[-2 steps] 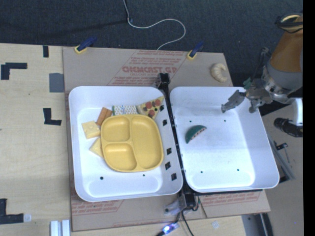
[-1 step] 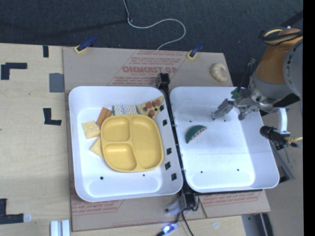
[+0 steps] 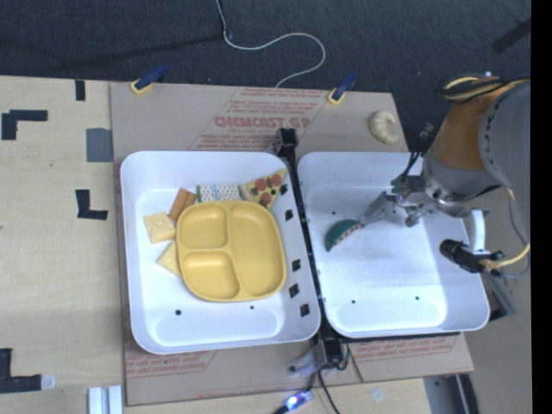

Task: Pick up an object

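A small green curved object (image 3: 341, 232) lies on the floor of the right bin (image 3: 405, 309), near its left wall. My gripper (image 3: 363, 221) reaches in low from the right, and its tip sits right at the green object's upper right end, touching or almost touching it. The view is too small to tell whether the object is between the jaws. The grey arm with its orange band (image 3: 461, 136) leans over the bin's right rim.
The left bin (image 3: 207, 335) holds a yellow divided plate (image 3: 231, 250), with a cracker-like piece (image 3: 159, 227), an orange piece (image 3: 181, 203) and a pizza-slice toy (image 3: 266, 186) around it. A beige lump (image 3: 385, 126) lies on the cardboard behind the right bin. A black divider (image 3: 297, 231) separates the bins.
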Robot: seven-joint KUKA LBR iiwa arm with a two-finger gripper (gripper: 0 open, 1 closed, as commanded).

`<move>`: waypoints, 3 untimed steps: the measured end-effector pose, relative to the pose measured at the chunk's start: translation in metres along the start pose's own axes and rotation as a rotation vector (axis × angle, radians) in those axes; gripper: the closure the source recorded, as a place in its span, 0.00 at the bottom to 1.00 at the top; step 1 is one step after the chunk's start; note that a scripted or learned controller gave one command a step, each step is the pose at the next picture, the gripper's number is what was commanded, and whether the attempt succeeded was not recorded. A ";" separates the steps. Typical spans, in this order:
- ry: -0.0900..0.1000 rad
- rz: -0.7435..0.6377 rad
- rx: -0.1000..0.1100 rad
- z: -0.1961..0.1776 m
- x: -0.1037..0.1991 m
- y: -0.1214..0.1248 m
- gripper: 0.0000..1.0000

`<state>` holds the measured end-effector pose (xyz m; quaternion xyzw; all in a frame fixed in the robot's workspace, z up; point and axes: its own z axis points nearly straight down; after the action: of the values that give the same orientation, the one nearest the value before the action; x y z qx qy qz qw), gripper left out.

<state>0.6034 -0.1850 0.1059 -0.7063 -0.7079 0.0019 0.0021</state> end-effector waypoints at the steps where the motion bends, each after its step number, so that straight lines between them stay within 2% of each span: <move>1: -0.002 -0.001 -0.004 0.022 0.001 0.000 0.00; 2: -0.003 -0.002 -0.007 0.011 0.002 0.001 1.00; 3: 0.000 0.000 -0.009 -0.048 0.010 -0.002 1.00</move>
<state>0.6015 -0.1748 0.1539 -0.7064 -0.7078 -0.0011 -0.0011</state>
